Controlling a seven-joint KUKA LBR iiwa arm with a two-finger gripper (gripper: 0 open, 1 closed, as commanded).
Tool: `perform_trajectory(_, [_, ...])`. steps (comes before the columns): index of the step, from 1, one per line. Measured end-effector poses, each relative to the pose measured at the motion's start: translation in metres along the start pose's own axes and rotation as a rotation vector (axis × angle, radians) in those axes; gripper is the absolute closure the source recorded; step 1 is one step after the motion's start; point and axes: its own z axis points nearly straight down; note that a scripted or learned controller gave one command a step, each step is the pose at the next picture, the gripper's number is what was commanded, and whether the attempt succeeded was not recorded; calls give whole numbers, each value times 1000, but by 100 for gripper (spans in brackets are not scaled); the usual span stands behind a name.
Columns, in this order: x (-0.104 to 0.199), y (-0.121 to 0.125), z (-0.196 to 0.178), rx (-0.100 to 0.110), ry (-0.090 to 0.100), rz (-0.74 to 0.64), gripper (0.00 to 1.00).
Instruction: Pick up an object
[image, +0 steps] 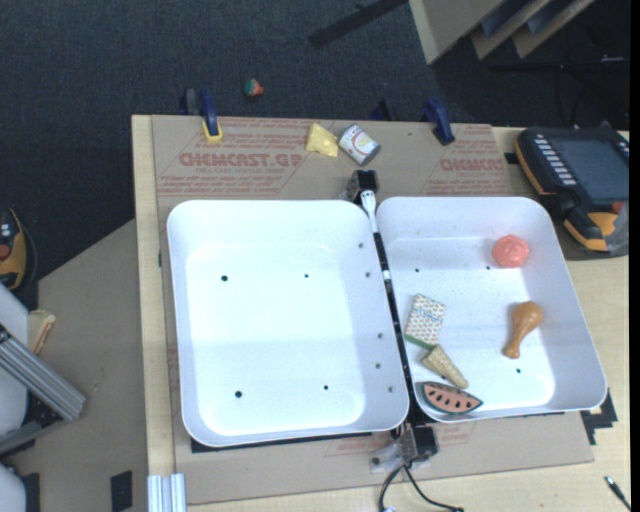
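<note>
The right bin holds several toy foods. A pink round piece lies near its far right side. Below it is an orange-brown drumstick. Near the bin's left wall lies a patterned white-green packet, with a tan cone-shaped piece just below it. A watermelon slice rests on the front rim.
The left bin sits beside the right one. Behind the bins, on the board, lie a yellow wedge and a small white box. Blue clamps hold the board's far edge. A black-orange pendant sits at right.
</note>
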Motion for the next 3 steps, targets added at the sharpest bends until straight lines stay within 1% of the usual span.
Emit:
perform_trajectory(1, [65, -10, 93, 3, 4, -9, 100])
perform_trajectory(2, [-2, 13, 3, -21, -11, 1, 100])
perform_trajectory(3, [49, -37, 51, -1, 2, -6, 100])
